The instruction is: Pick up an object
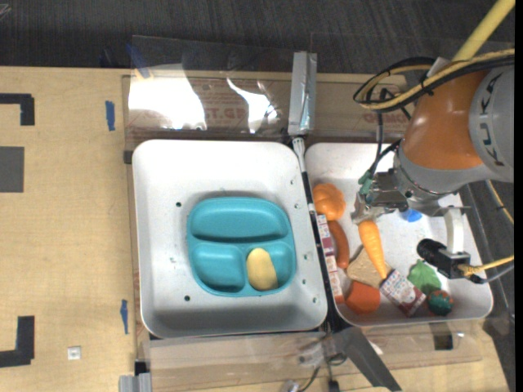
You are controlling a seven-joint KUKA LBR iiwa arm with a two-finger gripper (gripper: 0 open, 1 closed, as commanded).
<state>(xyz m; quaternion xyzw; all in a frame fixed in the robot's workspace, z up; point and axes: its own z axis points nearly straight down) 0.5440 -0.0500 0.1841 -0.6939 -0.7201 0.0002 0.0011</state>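
My gripper (369, 206) hangs over the right bin (474, 305), just above the thick end of an orange toy carrot (374, 247) that lies pointing toward the front. Left of the carrot are an orange round fruit (327, 198) and a reddish sausage (339, 239). A tan bread slice (365, 272), a red-orange tomato (364, 297), a small printed box (399, 288) and green toy vegetables (425, 276) lie toward the bin's front. A small blue piece (411, 216) peeks out beside the wrist.
The left bin (155, 243) holds a teal divided plate (233, 223) with a yellow, potato-like piece (261, 268) in its front right section. Cables and a black fitting (441, 256) hang off the arm over the right bin. A metal divider (301, 96) stands at the back.
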